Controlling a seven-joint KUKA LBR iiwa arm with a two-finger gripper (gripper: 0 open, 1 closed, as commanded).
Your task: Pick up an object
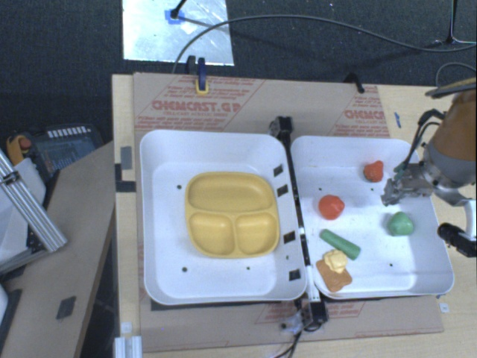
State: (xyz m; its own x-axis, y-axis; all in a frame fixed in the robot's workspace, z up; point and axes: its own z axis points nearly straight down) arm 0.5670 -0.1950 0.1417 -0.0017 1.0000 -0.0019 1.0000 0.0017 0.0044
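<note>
The claw (393,192), its finger state impossible to tell, hovers above the right bin (440,274); the green ball (401,224) just beneath looks the cleanest target, best approached straight down.

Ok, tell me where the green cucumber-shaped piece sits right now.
The green cucumber-shaped piece lies in the right bin, toward its lower left, just below the red tomato and just above the yellow-and-orange toy at the bin's front corner.

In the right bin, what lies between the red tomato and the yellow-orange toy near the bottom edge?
In the camera view, a green cucumber lies slanted between the tomato and the yellow-orange toy.
</note>
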